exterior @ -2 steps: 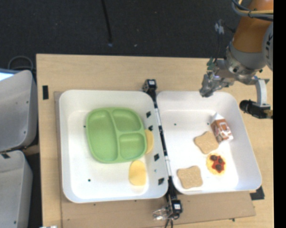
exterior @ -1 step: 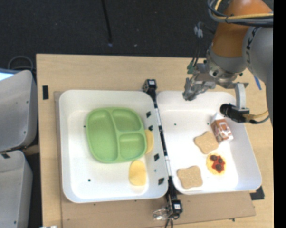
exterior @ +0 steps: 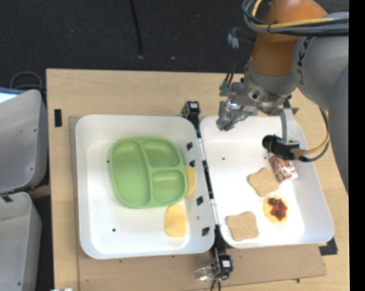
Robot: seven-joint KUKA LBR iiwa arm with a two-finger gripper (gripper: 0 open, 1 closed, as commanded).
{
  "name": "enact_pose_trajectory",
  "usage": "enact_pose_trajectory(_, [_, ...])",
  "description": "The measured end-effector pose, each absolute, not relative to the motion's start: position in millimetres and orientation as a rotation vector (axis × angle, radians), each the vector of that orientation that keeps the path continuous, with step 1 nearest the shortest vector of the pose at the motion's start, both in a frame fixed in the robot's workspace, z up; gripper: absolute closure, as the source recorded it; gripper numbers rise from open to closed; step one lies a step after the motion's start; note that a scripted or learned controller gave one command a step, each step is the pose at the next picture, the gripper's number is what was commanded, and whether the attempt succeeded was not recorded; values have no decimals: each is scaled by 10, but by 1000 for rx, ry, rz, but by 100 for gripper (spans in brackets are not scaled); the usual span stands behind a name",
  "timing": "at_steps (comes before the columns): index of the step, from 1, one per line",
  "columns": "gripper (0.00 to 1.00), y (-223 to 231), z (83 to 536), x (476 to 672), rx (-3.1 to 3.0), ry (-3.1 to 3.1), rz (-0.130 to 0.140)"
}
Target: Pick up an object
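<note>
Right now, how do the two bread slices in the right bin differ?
The upper bread slice lies tilted, near the wrapped snack; the lower bread slice lies squarer, near the bin's front wall. The upper one looks slightly paler and more rounded. Both are tan, flat on the right bin floor, untouched.

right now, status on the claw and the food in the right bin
Claw over right bin's far left corner, holding nothing visible. Two bread slices, jam round, wrapped snack untouched. Nothing in the way.

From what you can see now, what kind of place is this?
Probably a robot lab test bench, not a kitchen: an arm reaches over two white bins on a wooden bench, with toy food such as bread and a green tray.
</note>
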State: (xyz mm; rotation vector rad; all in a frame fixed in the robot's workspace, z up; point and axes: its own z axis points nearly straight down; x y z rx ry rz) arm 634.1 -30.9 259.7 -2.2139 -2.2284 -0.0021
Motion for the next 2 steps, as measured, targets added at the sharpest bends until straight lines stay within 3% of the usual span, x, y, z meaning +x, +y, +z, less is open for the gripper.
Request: enact_pose_trajectory(2, [100,687,2493,6224,-2214,-2227,1])
